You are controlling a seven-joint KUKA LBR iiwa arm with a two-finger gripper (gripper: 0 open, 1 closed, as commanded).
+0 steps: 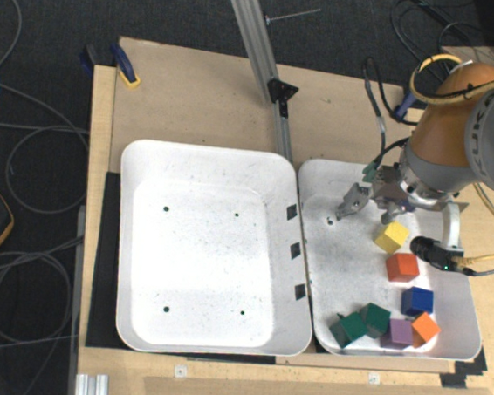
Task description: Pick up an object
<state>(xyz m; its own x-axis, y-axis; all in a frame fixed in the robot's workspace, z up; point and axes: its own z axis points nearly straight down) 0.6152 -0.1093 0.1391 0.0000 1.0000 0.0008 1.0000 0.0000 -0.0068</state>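
— Nearest you, along the near rim of the right bin [470, 325], sits the cluster: two dark green blocks [362, 323], a purple block [400, 331] and a small orange block [425, 327], all touching or just beside one another. Why do you think they're bunched there?

— My guess is you're seeing blocks that slid or were dropped toward that corner; the bin floor beyond them is bare. Just beyond the cluster you have a blue block [417, 300], then a red-orange block [403, 266], then a yellow block [391, 237], strung out one after another away from the rim.

— And the gripper?

— You'll find the gripper [363, 198] beyond the yellow block, low over the bin's far part, hanging from the orange-banded arm [454, 109]. Its fingers look spread apart, and nothing sits between them. One finger [349, 203] points down toward bare floor.

— So which object is yours?

— Judging by nearness, the yellow block: it lies just beside the gripper, untouched. You could leave the left bin [150, 160] out of it.
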